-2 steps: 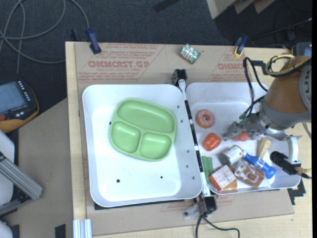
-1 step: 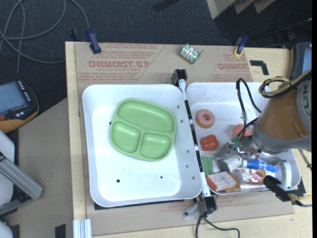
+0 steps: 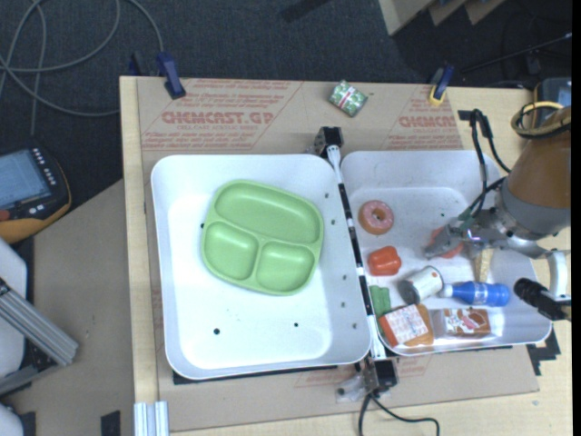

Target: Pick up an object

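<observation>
- Grey arm with orange band (image 3: 545, 175) reaches in from the right edge of the frame; its two-finger gripper (image 3: 451, 240) sits low in the right-hand shallow white bin (image 3: 427, 173), right of centre of that bin.
- Gripper state: cannot tell, the tip is dark and blurred against the bin floor; nothing visibly held.
- Nearest candidates, judged: small white-and-grey cylinder (image 3: 423, 283) just below-left of the gripper, and blue plastic bottle lying on its side (image 3: 479, 292) just below it.
- Handling, judged: cylinder looks light and rigid, may roll; grip across its short width. Bottle is light, smooth, likely slippery and rolls too; take it across the body, not the cap end.
- Orange-red rounded block (image 3: 385, 261) lies left of the cylinder near the bin divider; looks stiff, compact, easy to pinch across.
- Pink ring-shaped doughnut toy (image 3: 376, 215) is upper left in the right bin, well apart from the gripper; probably soft or light, pinch one side of the ring.
- Flat printed packets (image 3: 438, 324) along the bin's lower edge look thin, hard to get under.
- Left white bin (image 3: 182, 334) holds a green three-compartment plastic tray (image 3: 261, 235); wide, shallow, awkward, rim grip only.
</observation>
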Motion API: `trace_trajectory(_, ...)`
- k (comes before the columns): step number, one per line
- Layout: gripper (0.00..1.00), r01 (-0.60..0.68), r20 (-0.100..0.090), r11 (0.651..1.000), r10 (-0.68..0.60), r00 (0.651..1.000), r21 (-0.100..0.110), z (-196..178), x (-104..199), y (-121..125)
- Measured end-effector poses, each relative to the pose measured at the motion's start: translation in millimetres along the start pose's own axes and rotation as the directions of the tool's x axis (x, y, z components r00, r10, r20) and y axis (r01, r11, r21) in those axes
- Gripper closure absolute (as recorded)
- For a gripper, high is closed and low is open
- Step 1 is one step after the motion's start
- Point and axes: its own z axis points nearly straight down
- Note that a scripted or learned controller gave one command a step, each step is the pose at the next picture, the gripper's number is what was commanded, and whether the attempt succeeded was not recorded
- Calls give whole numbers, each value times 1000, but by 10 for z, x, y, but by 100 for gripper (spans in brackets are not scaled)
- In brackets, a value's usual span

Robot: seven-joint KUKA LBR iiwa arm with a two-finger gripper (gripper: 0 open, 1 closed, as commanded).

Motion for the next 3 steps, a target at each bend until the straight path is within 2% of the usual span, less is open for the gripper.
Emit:
trace_trajectory(1,100,-2,9,1000,2,1000,-8,-116,-33,7)
trace_trajectory(2,0,4,-6,1000,-4,1000,-1,-108,38,16)
trace_trajectory(3,0,-5,19,1000,5,1000,-10,-3,277,447)
